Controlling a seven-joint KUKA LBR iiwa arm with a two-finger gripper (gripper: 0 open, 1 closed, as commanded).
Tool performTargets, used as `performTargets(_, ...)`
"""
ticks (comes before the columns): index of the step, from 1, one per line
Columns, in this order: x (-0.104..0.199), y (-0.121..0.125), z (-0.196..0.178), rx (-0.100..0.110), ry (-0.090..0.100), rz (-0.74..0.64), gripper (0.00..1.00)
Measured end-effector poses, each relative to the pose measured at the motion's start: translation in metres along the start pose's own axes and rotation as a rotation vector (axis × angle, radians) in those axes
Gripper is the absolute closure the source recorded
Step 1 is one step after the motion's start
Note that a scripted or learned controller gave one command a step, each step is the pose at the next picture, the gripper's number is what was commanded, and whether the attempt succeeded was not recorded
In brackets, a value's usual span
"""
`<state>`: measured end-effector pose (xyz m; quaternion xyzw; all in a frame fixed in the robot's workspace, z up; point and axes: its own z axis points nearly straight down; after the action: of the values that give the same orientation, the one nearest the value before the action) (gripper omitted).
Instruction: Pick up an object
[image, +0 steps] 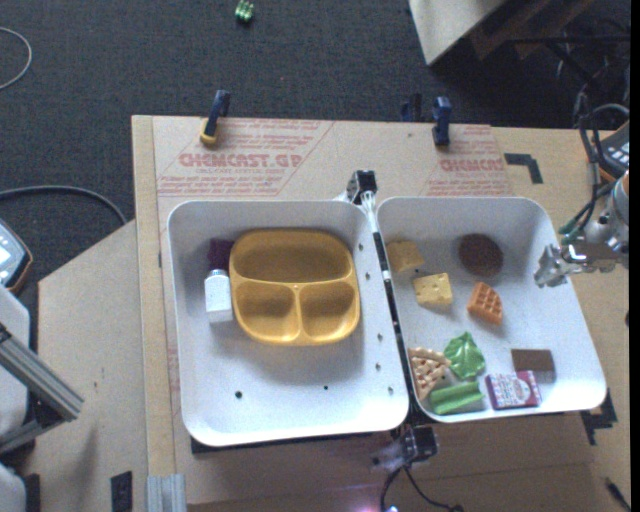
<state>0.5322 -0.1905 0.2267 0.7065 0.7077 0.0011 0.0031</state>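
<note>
Gripper (553, 268) hangs over the right bin's (580, 335) right wall — whether its grip is spread or pressed together, I cannot tell. Nearest toy food: the brown round patty (481, 254), just leftward inside the bin — waffle (485, 302) slightly farther.

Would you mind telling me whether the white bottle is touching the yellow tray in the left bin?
Touching, as far as the camera view shows: the white bottle stands directly against the left rim of the yellow tray, with no bin floor visible between them.
</note>
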Motion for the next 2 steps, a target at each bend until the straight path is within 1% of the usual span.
performTargets(1,0.052,-0.007,0.011,0.009,0.006,-0.003,1.0)
performTargets(2,0.103,-0.019,0.015,0.009,0.006,-0.004,1.0)
